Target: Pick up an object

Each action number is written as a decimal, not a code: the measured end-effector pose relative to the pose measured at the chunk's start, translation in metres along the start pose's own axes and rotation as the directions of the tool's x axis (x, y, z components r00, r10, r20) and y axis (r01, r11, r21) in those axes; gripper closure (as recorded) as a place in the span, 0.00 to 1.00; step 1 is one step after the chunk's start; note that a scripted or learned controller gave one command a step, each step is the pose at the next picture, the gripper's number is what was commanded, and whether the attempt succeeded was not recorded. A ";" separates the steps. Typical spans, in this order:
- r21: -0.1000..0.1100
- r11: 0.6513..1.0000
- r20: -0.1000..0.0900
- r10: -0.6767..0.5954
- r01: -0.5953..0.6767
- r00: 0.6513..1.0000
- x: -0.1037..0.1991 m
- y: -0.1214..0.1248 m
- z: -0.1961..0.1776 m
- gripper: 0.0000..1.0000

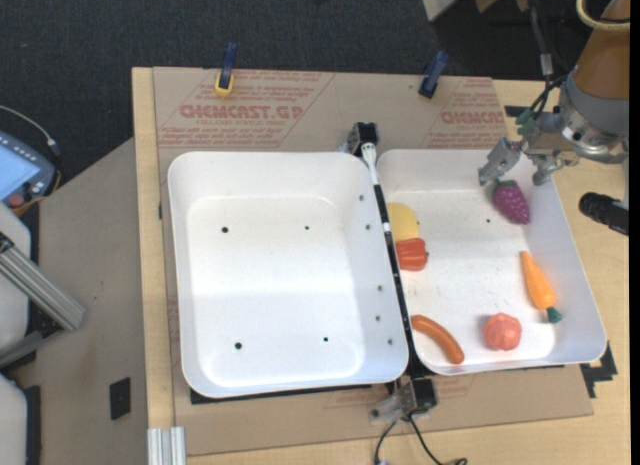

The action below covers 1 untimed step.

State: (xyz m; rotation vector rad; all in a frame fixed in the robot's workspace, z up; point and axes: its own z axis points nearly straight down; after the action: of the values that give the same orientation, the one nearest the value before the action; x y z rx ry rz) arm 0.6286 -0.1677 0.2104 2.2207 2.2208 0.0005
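One gripper (521,166) — above purple grapes (512,202)

Purple grapes (512,201), orange carrot (537,284), white bins (190,253)

— Where am I working?
— A robotics lab, I'd say. My bench (300,103) is a taped-down board stamped with a maker's name, held by clamps (226,70).
— What else?
— Two white bins (270,168) of toy food, cables (405,433), dark carpet (90,23), perhaps a screen (20,168) at left.
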 end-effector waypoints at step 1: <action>-0.022 1.000 0.005 -0.004 0.004 1.000 0.024 0.041 -0.208 0.00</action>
State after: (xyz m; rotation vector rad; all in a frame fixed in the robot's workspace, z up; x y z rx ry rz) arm 0.6690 -0.1433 0.4183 2.2021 2.2118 0.0196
